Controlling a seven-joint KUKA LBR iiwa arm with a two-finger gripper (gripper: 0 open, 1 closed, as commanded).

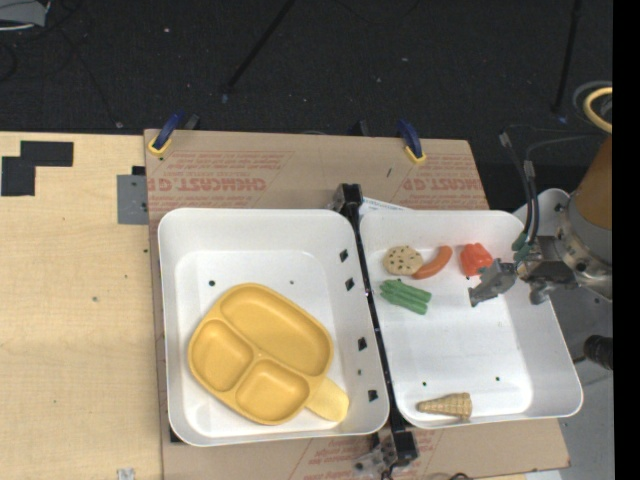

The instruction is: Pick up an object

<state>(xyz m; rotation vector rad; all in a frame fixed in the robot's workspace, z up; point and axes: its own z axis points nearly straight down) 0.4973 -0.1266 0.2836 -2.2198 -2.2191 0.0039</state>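
A yellow divided tray (262,353) lies in the left bin (175,268), its handle pointing toward the divider between bins. In the right bin (540,388), just right of that divider, sit a round cookie (403,259), an orange carrot (433,262) slanting up to the right, green beans (406,296) and a red pepper (475,258). An ice-cream cone (445,405) lies near the front, tip pointing left. The gripper (510,280) hovers right of the pepper, fingers spread, holding nothing; the arm is cut off.

Dark floor (300,48) behind; pale wooden benchtop (70,318); cardboard sheet (300,173) held by clamps (165,138).
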